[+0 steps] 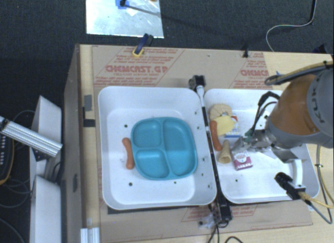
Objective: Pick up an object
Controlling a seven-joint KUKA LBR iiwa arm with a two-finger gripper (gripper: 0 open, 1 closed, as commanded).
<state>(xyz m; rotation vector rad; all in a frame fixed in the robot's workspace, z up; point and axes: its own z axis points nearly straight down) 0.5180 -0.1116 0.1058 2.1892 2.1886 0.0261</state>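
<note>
A single fixed camera stood above the bench (172, 64) and looked down at a slant, far enough back to take in both white bins and dark floor toward twelve o'clock. The left bin (112, 148) sat near frame centre and the right bin (261, 189) toward three o'clock. The arm (300, 111) entered from three o'clock, and there was no second view to share any part of the scene.

White bins (112, 132); a teal divided plate (163, 148) and orange-red sausage (128, 153) left of the pincer (244, 143); beside it, a tan cone (225, 152).
</note>
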